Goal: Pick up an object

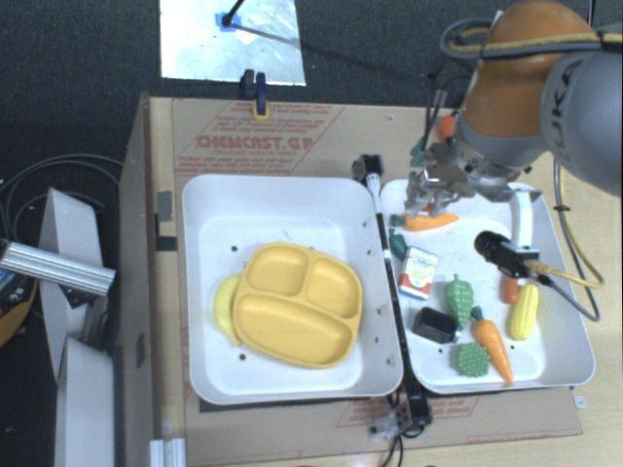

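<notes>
One orange carrot (429, 223), curved, under pincer (426, 200)

Two bins side by side. Left bin (209, 222): divided tray (297, 303) lying on a plate (225, 305). Right bin (572, 353): carton (418, 271) near the centre divider, block (434, 325) in front of it; carrot (493, 346) and corn cob (524, 310) further right.

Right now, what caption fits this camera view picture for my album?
Robot gripper reaches over an orange toy in the right bin; yellow tray fills the left bin.
</notes>
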Tool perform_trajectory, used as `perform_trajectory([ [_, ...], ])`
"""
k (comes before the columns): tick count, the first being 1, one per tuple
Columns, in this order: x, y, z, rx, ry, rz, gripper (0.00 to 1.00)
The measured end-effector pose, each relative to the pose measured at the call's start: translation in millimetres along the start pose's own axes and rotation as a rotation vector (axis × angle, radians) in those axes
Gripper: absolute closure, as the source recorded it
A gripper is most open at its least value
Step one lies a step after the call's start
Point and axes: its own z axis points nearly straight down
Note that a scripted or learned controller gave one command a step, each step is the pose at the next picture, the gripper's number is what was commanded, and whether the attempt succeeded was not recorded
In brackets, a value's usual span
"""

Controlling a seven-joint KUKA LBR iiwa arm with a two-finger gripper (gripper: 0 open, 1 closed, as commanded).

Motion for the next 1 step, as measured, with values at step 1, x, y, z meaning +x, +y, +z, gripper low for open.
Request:
perform_trajectory([
  [1,41.3,-4.8,44.3,0.002,-0.001,0.001,1.0],
])
